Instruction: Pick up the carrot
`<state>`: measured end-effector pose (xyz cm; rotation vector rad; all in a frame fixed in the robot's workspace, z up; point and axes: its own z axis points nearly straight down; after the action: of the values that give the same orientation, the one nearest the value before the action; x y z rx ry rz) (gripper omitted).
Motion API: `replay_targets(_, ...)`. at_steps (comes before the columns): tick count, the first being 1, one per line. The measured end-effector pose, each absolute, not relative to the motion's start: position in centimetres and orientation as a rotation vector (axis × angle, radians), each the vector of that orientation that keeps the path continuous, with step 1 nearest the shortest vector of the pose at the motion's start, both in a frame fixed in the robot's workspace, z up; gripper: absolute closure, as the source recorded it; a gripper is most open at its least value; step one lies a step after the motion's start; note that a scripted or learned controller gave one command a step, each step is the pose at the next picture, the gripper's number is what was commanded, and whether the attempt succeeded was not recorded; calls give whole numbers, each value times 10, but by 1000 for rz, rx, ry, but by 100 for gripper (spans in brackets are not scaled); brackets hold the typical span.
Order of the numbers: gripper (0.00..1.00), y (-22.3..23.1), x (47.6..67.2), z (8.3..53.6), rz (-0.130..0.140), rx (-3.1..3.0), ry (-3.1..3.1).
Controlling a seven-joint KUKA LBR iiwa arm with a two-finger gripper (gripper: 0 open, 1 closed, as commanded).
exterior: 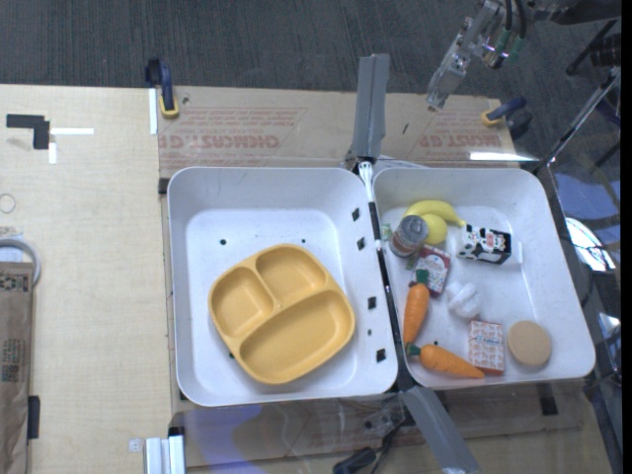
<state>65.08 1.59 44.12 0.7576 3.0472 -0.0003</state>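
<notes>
We see two carrots (pixel 416 312) in the right bin (pixel 553 227), near its left wall; our gripper (pixel 441 91) hangs far above. Fingers' state: we cannot tell. Crowding neighbours may spoil the grasp.

Bright, even overhead light; soft short shadows under the yellow plate (pixel 282 312). White bins (pixel 197 265) near blown out, mild glare on rims. Bluish reflection along bottom edge. Hand (pixel 441 89) slightly soft at top right. Overall low resolution, a bit grainy.
</notes>
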Motion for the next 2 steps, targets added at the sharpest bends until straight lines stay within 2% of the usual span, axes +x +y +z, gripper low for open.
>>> replay_targets(1, 100, 89, 652, 441, 0, 573, 3087)
replay_targets(2, 100, 113, 652, 441, 0, 285, 3126)
